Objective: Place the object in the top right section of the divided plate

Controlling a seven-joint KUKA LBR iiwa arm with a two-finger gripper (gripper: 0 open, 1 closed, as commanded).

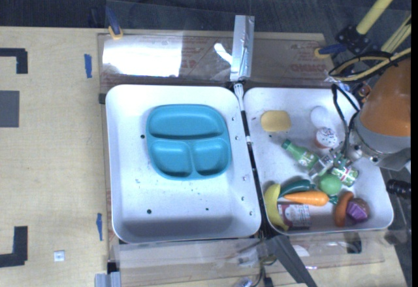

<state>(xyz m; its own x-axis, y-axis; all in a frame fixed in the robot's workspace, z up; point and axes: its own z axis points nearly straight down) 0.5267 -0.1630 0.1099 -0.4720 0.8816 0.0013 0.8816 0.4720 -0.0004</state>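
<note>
Blue divided plate (188, 140) sits in the left bin (124, 168).
The arm (385, 116) overhangs the right bin (382, 204); the claw's state cannot be told.

Two white bins (124, 168), wooden bench (52, 148)

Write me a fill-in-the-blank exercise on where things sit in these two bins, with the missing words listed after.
1. The blue divided plate lies in the ____ bin.
2. The orange carrot lies in the ____ bin.
3. The plate has ____ sections.
4. The yellow sponge-like block lies near that bin's ____ left corner.

Missing words: left; right; three; top
</note>
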